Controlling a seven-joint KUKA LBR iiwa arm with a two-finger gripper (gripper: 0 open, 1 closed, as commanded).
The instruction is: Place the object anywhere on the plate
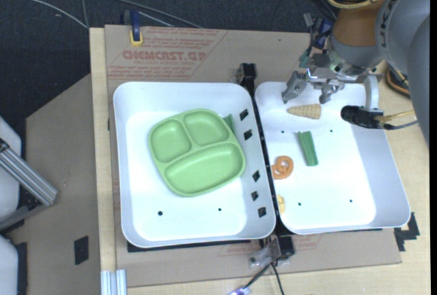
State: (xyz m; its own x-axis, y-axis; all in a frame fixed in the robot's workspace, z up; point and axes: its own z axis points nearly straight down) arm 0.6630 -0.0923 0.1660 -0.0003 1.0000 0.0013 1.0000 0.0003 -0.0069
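A green plate (pixel 196 151) with three compartments lies in the left bin (pixel 136 150), nothing on it. In the right bin (pixel 355 177) lie a tan cone (pixel 304 110), a green stick (pixel 307 148) and an orange ring (pixel 283 166). My gripper (pixel 311 91) hangs over the right bin's far left corner, just above the tan cone. Its fingers (pixel 293 90) are spread, and nothing sits between them.
A black divider with clips (pixel 256 150) runs between the two bins. A small yellow bit (pixel 280 203) lies near the right bin's front left corner. Cardboard (pixel 171 51) backs the bins, with cables on the dark floor behind.
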